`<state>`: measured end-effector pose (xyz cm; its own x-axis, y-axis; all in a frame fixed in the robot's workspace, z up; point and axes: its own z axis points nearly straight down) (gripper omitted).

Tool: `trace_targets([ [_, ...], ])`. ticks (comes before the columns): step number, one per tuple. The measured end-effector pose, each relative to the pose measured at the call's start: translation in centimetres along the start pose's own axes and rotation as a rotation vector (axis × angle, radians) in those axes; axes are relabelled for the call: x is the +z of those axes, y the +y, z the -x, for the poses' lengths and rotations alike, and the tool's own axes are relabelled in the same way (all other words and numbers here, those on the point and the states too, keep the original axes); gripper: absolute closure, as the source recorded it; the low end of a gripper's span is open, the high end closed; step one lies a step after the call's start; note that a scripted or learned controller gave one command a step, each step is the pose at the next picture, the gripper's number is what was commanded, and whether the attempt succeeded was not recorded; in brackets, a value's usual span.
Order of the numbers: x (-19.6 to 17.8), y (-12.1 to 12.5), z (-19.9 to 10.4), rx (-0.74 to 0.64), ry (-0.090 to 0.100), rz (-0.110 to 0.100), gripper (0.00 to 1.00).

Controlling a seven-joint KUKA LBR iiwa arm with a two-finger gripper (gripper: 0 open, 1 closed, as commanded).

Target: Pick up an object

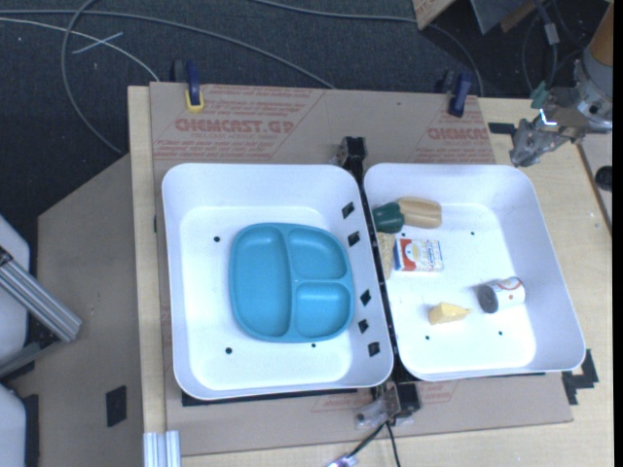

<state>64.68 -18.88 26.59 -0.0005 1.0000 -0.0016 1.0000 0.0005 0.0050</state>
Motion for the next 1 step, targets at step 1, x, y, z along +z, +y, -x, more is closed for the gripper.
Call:
trace_targets([
  [1,1.45,-0.06,-4.94,-0.004,0.004,-0.008,1.0],
])
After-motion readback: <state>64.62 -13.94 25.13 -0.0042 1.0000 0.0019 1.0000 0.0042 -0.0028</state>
